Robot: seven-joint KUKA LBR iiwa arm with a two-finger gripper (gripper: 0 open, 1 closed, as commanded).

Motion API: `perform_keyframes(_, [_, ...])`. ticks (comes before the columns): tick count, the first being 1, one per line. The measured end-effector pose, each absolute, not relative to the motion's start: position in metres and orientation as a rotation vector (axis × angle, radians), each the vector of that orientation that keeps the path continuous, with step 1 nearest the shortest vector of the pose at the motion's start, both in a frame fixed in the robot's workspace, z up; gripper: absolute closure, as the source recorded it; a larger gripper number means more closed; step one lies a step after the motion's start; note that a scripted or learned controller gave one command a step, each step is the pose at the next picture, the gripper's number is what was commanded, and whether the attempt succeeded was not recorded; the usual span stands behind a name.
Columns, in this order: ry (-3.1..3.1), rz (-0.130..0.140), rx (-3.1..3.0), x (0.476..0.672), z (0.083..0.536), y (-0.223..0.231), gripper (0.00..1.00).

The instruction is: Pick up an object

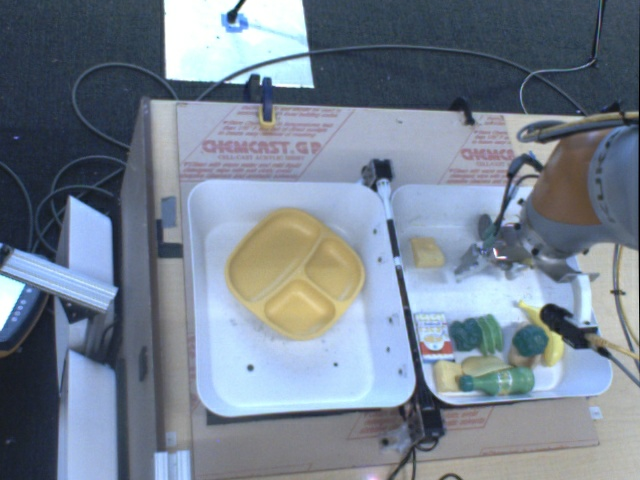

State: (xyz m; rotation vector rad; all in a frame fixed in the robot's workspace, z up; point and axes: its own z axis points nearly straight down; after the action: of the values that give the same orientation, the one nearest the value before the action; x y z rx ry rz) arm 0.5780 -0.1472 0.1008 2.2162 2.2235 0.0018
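Camera view: the gripper (487,255) hangs over the right bin (600,373), fingers spread and holding nothing, near a yellow block (427,253).

The gripper (488,255) hangs over the right bin (450,206), a shallow white tub. Touching that bin on the side away from the arm is the left bin (230,368); a black strip (399,268) runs along the seam between them, just beside the gripper. Both bins rest on a pale board (300,140) printed in red. Up past the left bin, well apart from the gripper, a blue and yellow clamp (265,101) grips the board's edge. Farther still, a white sheet (235,28) lies on dark carpet (70,28), crossed by black cables (420,58).
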Motion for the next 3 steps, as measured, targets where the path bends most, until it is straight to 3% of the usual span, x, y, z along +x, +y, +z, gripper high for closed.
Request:
perform_keyframes(1, [2.225, 0.004, 2.213, 0.655, 0.138, -0.145, 0.0])
perform_keyframes(2, [2.229, 0.003, 2.207, 0.656, 0.148, -0.145, 1.0])
perform_keyframes(3, [2.221, 0.0, 2.217, 0.604, 0.197, -0.208, 1.0])
